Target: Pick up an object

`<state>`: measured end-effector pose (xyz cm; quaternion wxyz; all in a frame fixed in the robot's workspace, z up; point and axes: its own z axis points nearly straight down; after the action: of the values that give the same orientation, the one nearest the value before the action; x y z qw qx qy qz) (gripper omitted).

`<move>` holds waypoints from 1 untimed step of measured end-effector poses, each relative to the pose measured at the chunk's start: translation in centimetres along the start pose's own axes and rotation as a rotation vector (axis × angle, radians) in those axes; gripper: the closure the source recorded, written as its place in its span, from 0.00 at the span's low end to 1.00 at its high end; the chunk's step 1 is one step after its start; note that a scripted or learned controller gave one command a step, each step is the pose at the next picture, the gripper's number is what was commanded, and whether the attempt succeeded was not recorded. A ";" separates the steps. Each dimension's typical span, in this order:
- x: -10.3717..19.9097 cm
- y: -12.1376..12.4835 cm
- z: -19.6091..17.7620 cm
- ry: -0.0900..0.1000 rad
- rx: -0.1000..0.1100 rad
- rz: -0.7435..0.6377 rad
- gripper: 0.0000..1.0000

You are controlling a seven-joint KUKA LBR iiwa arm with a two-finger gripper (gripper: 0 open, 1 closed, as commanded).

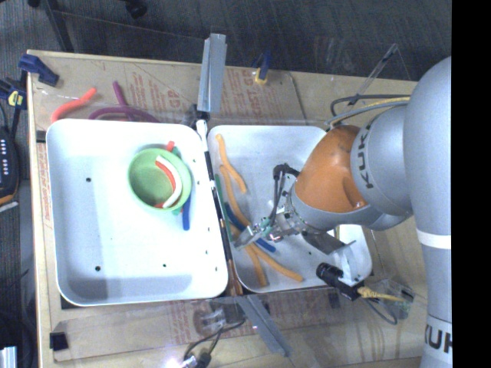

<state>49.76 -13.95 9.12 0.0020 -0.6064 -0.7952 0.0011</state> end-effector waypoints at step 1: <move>-0.1 0.4 -1.5 -0.004 -0.009 -0.007 1.00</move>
<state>50.18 -13.95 10.61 -0.0025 -0.6035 -0.7974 -0.0012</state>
